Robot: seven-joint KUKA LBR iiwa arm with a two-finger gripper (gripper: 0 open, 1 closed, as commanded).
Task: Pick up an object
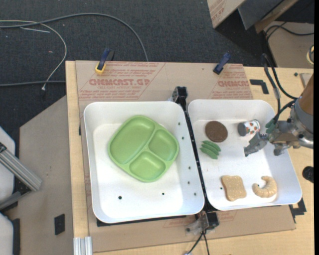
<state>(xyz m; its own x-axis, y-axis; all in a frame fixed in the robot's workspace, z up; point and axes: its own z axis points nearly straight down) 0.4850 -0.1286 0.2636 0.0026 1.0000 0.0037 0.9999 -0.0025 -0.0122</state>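
Left bin: green tray. Right bin: cookie, beans, toast, croissant, cup at the far right — gripper just beside it, jaws apparently parted, nothing held. Step: approach — next likely a descent onto one item; the board reads "CHEMCAST GP".

Robotics lab, by the look. Two white bins side by side on plywood bench w/ protective film clamped by blue clips. Loose cables over dark carpet, cardboard box at top, grey arm at right.
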